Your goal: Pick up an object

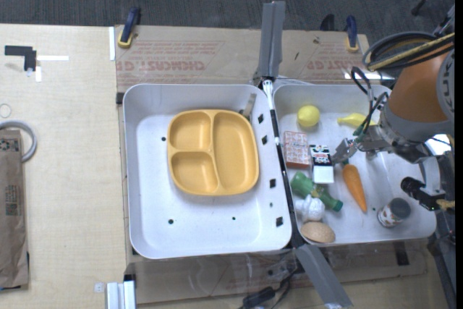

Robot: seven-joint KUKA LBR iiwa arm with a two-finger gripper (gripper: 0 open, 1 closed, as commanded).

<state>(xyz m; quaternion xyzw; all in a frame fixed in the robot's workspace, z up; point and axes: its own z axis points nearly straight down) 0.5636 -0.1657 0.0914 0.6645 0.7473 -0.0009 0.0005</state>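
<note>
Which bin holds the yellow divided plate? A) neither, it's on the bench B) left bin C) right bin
B: the yellow divided plate lies flat in the left bin, alone there, while the carrot, lemon and other small items sit in the right bin.

A single fixed camera looks down at a slant from well above the table (65, 155), far enough back to take in both white bins (145, 228) whole. The claw (346, 150) sits toward the frame's right, the arm entering from that side.
</note>
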